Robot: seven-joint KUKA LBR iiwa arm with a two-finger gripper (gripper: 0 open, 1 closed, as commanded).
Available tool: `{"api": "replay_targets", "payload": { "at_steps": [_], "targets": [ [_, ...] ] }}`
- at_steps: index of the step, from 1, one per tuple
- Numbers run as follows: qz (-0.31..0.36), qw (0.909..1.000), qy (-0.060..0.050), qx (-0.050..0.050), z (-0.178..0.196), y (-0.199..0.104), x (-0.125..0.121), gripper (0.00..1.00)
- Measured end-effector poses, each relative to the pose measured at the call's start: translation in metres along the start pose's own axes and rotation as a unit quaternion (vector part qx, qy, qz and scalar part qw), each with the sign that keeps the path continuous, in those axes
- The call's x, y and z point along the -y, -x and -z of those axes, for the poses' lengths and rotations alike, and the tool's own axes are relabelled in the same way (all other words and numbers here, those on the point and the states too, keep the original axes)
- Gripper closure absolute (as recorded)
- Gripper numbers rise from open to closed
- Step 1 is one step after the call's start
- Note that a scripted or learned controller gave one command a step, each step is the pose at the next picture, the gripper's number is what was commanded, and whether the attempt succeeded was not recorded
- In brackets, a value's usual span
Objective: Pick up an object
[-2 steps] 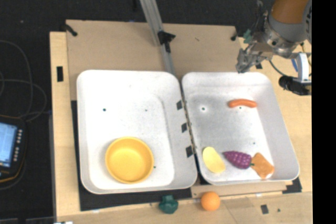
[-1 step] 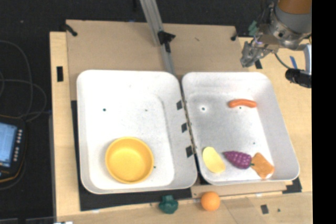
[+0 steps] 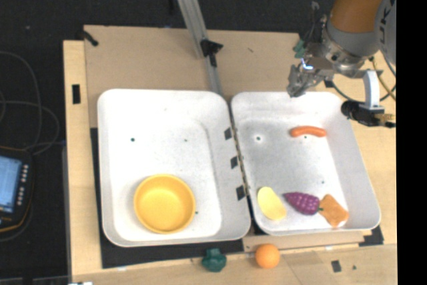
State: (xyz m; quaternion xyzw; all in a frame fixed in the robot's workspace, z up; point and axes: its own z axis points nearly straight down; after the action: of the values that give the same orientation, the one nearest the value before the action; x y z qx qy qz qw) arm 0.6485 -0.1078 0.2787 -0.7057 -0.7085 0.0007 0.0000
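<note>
Objects: slim orange sausage-shaped toy (image 3: 308,132), pale yellow piece (image 3: 271,203), purple grape-like cluster (image 3: 301,202) and orange chunk (image 3: 334,209) lie loose in right white bin (image 3: 347,143).
Claw: claw (image 3: 297,87) hangs above bin's far rim, carrying nothing; finger spread cannot be told.
Left bin: yellow plastic bowl (image 3: 164,203).

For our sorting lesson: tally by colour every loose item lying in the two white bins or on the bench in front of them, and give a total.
Orange: 3, a sausage-shaped piece, a chunk, a ball on the bench
Yellow: 2, a bowl, a pale oval piece
Purple: 1, a bumpy grape-like piece
Green: 1, a small piece on the bench
Total: 7
</note>
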Motion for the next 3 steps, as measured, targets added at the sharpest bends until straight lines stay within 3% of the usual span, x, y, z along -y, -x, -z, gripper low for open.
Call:
{"api": "replay_targets", "payload": {
  "at_steps": [2, 3],
  "targets": [
    [0.000, 1.0000, 0.000, 0.000, -0.029, -0.092, 0.026, 1.00],
    [0.002, 1.0000, 0.001, -0.002, -0.022, -0.142, 0.036, 1.00]
  ]
}}
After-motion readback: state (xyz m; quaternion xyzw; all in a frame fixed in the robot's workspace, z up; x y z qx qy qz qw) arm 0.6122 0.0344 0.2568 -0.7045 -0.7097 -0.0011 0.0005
